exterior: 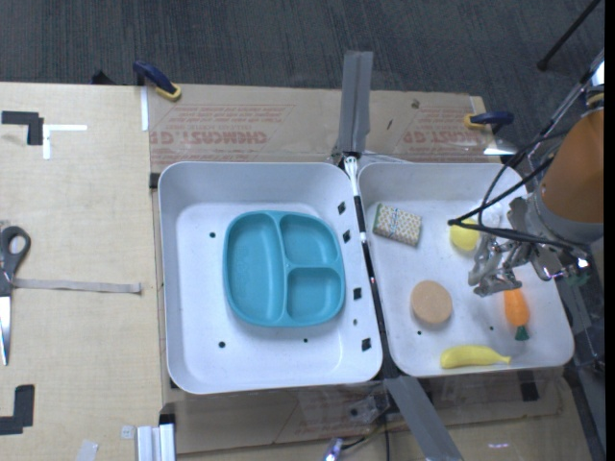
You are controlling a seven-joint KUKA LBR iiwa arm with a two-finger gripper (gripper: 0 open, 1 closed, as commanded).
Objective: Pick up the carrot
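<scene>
The carrot point(517, 310) is small and orange with a green stub at its near end. It lies in the right bin point(538, 353) near the right wall. My gripper point(494, 275) hangs in the same bin, just up and to the left of the carrot, with its metal tip close to the carrot's orange top. Nothing shows the carrot lifted off the bin floor. The arm's orange band point(581, 176) sits above the gripper at the right edge.
The right bin also holds a tan speckled block point(397, 224), a yellow lemon point(462, 238), a round tan disc point(431, 303) and a yellow banana point(476, 356). A teal divided plate point(284, 268) lies in the left bin point(183, 286). Scissors point(10, 257) rest on the bench at the left.
</scene>
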